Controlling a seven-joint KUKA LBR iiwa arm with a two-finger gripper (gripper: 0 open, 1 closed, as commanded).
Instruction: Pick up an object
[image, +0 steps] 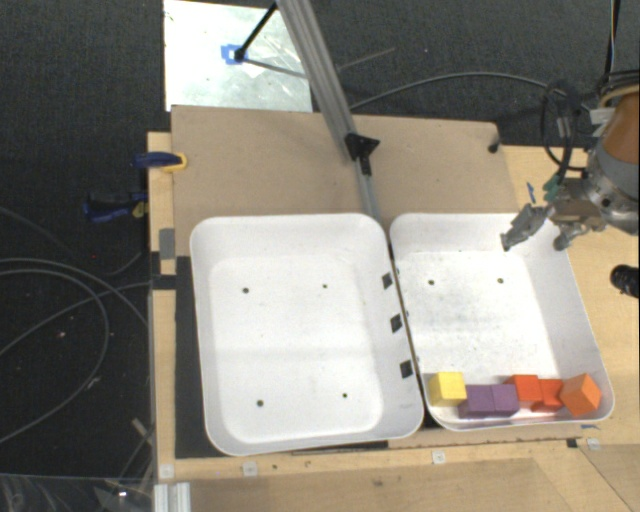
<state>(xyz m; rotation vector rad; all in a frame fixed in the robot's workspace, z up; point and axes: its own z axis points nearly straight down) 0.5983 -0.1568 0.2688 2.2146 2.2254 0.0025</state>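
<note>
1. Gripper (543, 228) hangs over the upper right corner of the right bin (470, 300), its two fingers spread apart with nothing between them.
2. Along the near wall of that bin lies a row of blocks: a yellow block (447, 387), a purple block (488, 400), a red-orange block (535, 391) and an orange block (581, 394).
3. Yellow sits just beside purple; purple touches red-orange, which touches the orange one in the corner.
4. All four blocks lie well apart from the gripper.
5. Beside it, the left bin (290, 330) shares a taped middle edge with the right bin.
6. Both bins rest on a brown bench (270, 160).
</note>
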